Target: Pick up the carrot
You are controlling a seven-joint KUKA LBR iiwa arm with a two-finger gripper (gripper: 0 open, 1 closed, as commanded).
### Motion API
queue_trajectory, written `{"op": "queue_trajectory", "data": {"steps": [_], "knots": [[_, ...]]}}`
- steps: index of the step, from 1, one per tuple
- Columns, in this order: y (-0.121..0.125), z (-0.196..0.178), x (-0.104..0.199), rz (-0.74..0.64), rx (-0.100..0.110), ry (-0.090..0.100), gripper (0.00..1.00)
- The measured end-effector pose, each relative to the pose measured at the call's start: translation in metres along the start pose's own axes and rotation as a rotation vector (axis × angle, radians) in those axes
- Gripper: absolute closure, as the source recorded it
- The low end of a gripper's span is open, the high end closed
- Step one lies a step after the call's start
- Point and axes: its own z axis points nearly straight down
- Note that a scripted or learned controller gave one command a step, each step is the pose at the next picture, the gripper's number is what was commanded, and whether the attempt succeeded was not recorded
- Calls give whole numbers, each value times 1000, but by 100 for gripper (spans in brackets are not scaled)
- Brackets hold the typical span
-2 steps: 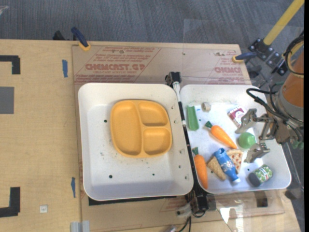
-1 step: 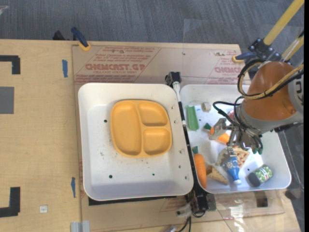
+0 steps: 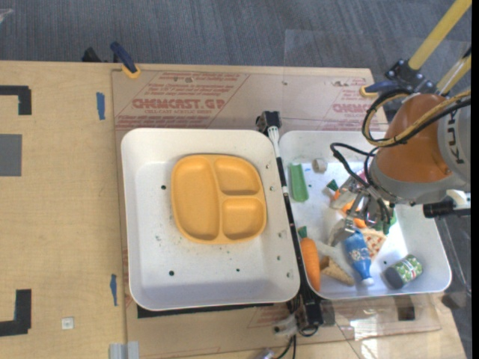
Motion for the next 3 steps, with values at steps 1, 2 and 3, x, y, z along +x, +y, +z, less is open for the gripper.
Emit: {"op": "queue_trajectory", "data": {"steps": [1, 2, 3], "knots": [[2, -14, -5, -1, -2, -16, 100], [-24, -128, 62, 139, 3, -6, 100], [-24, -123, 64, 138, 5, 5, 0]]}}
